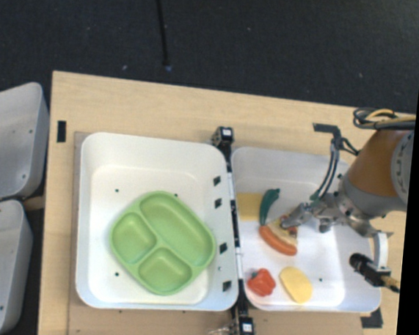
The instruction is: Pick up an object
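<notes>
Green divided plate point(162, 242) in left bin point(89, 188); toy foods in right bin point(330, 296).

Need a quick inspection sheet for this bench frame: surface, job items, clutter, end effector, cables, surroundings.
Surface: wooden bench bearing a left bin and a right bin.
Job's things: right bin holds an orange sausage-shaped toy, a green pepper toy, a red toy, a yellow oval and a pale yellow block.
Clutter: green divided plate in the left bin.
End effector: low over the sausage toy; finger state unclear.
Cables: dark cable on the arm.
Surroundings: dark floor.
</notes>
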{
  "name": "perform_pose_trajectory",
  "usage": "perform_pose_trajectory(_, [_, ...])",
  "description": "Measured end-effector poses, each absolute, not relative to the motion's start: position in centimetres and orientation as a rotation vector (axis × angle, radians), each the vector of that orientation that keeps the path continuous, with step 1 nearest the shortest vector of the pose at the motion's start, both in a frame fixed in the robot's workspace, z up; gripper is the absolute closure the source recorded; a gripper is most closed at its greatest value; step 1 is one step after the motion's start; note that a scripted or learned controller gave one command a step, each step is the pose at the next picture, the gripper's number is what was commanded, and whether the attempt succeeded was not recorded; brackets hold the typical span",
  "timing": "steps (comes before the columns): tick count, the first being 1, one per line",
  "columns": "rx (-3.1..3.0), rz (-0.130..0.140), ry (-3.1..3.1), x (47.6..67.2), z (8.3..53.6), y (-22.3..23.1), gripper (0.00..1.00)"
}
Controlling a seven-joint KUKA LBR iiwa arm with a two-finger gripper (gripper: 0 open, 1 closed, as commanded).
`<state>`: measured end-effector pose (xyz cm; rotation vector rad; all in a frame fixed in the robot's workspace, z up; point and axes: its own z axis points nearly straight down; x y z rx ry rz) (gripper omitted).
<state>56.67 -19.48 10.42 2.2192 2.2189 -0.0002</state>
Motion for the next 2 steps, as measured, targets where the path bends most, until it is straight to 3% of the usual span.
perform_pose_trajectory(1, [2.216, 0.009, 2.214, 56.9, 11.7, -19.5, 1.0])
perform_pose_trajectory(2, [2.215, 0.003, 2.221, 57.6, 16.2, -19.7, 1.0])
